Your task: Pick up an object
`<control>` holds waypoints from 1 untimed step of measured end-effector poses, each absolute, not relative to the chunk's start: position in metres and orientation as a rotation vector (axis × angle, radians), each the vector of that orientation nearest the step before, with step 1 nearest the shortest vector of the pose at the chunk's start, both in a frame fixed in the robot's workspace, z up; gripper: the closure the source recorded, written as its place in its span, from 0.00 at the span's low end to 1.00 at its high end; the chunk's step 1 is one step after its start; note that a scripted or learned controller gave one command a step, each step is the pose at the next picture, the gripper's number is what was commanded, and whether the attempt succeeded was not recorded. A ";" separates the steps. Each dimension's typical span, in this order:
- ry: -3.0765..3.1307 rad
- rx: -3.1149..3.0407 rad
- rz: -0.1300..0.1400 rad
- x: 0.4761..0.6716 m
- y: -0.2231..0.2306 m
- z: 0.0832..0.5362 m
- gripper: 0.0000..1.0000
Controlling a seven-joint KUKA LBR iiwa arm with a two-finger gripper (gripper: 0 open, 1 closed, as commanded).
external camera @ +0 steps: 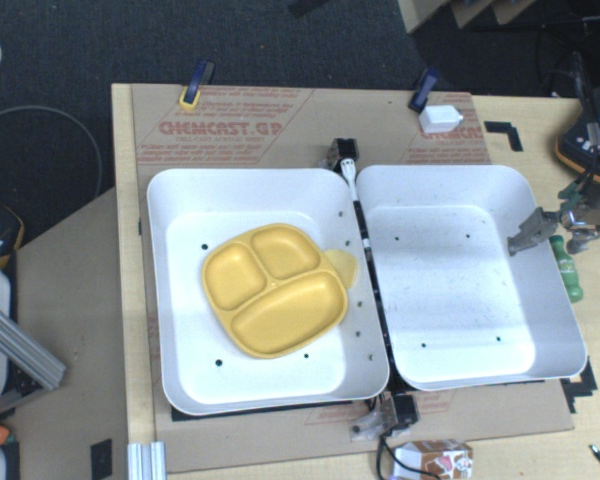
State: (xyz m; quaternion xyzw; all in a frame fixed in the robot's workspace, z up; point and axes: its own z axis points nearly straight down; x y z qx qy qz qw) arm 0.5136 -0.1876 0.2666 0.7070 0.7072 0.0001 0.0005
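Resting in the left white bin (170, 268), the yellow three-compartment plastic plate (273, 290) lies well left of the gripper (545, 230) at the right bin's (450, 180) right rim, grip state indeterminable.

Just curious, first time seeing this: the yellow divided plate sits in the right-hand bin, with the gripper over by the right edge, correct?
Not quite. The camera view shows the yellow divided plate in the left bin, not the right one. The gripper is indeed at the right edge.
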 end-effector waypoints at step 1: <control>2.222 2.213 0.004 0.479 -0.145 0.383 0.00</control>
